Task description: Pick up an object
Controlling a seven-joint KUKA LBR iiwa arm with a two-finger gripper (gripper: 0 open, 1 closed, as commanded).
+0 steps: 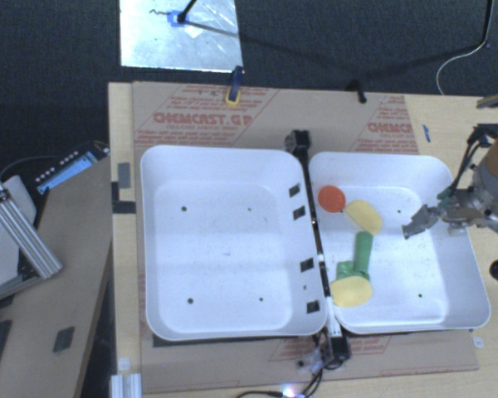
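Note:
Several small objects lie in the right bin (448, 305), all in its left half. An orange-red round piece (332, 197) sits near the divider, with a pale yellow piece (364, 215) just to its right. Below them, a green cylinder-shaped piece (359, 255) runs down to another yellow piece (351, 290). My gripper (423, 218) hangs over the right half of that bin, to the right of the pale yellow piece and apart from every object. Nothing is seen in its grasp.
The left bin (162, 247) stands beside the right one, with black clips (300, 214) along the shared divider. Both bins rest on a cardboard sheet (199, 114). A shiny metal plate (178, 23) lies at the back, and cables (469, 52) trail at the back right.

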